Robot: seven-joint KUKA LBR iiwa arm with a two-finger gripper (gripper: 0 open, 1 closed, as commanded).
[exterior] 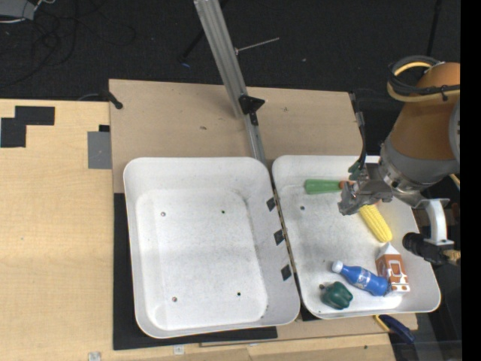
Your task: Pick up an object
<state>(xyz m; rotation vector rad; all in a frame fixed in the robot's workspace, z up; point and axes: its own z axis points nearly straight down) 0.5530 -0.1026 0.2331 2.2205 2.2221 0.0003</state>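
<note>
My gripper (351,199) hangs over the right bin (319,235), near its back right part. Just to its left lies a green stick-shaped object (323,187). A yellow corn cob (376,222) lies slantwise right below and to the right of the gripper. Toward the bin's front sit a blue bottle with a white cap (362,278), a dark green pepper-like object (337,295), and a small orange and white carton (394,271). I see nothing between the fingers.
The left bin (199,243) lies beside the right one, with black clips (276,235) along the shared edge. A slanted aluminium bar (225,62) rises behind the bins. The arm's orange band and grey body (425,130) fill the right side.
</note>
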